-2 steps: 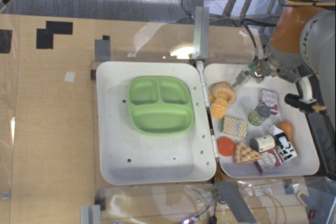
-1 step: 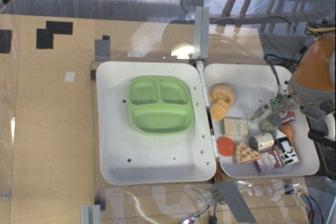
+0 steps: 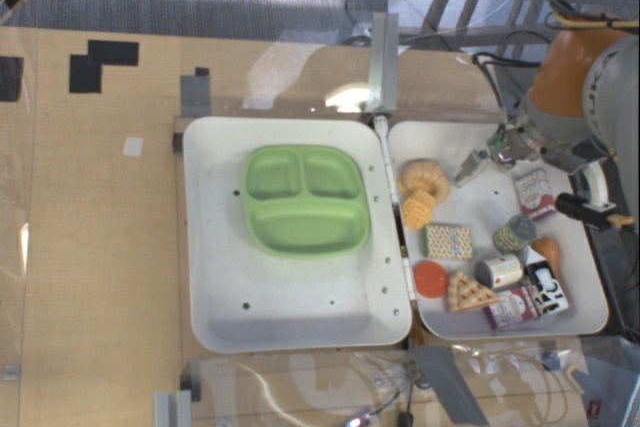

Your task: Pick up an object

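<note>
Your pickable stock lies in the right white bin [image 3: 600,310]: tan bread roll [image 3: 424,177], yellow waffle piece [image 3: 418,210], checkered cracker packet [image 3: 448,241], red round disc [image 3: 431,279], pizza slice [image 3: 468,294], green-labelled can [image 3: 514,235], orange carrot [image 3: 546,254]. The gripper [image 3: 497,153] hangs over that bin's far side, nothing between its fingers; open or closed, you cannot tell. The left white bin [image 3: 215,295] holds a green compartment plate [image 3: 305,199].

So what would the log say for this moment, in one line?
stage: reaching | pincer: above right bin, upper part | holding: nothing seen | green tray: left bin
</note>
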`<action>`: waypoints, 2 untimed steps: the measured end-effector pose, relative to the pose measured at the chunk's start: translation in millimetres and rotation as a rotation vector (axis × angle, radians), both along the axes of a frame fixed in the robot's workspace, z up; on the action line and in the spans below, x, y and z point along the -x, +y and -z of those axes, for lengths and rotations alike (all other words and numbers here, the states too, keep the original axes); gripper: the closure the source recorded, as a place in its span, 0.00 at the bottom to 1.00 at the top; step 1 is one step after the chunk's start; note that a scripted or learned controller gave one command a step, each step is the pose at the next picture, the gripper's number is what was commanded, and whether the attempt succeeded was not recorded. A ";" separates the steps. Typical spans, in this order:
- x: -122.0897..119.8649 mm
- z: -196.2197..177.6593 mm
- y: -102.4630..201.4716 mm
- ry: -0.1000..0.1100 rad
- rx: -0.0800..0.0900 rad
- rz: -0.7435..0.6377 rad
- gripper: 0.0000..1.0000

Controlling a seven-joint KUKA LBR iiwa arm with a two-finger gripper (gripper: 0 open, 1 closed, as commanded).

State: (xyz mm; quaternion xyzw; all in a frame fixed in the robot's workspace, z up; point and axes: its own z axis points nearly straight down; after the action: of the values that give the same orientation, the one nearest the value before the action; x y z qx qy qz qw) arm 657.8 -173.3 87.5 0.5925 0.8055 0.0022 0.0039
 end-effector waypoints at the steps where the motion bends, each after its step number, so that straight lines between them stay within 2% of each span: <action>1: 71.6 -2.3 16.7 -0.002 -0.001 0.112 0.00; 2: -13.5 -1.6 42.2 0.000 0.001 0.075 0.00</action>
State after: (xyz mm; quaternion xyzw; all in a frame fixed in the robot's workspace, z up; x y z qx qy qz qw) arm 671.4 -131.1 89.1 0.6222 0.7828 0.0015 0.0042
